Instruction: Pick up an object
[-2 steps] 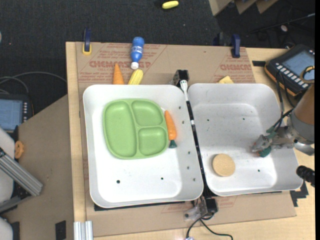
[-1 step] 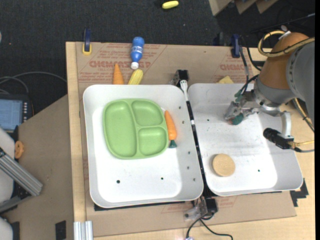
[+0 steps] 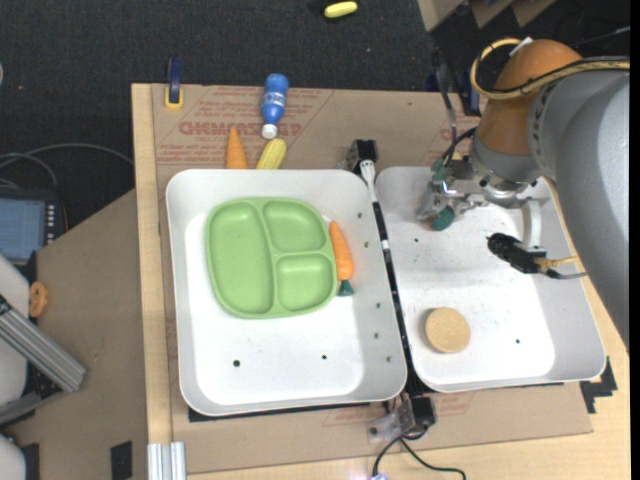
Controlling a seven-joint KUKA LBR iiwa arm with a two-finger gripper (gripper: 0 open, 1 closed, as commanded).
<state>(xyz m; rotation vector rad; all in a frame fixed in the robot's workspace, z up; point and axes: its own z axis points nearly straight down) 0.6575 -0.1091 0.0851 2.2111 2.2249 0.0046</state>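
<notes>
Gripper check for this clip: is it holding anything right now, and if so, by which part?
Cannot be told. The gripper sits low over the right bin's far-left corner; a small teal bit shows at its tip, too unclear to identify.

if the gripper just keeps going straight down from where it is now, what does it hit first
Probably the bare floor of the right bin. The gripper hangs over its upper left corner, apart from the tan disc; depth is unclear.

Glossy green plastic tray [image 3: 270, 258], smooth white bins [image 3: 290, 373], matt cardboard bench [image 3: 330, 103]
</notes>
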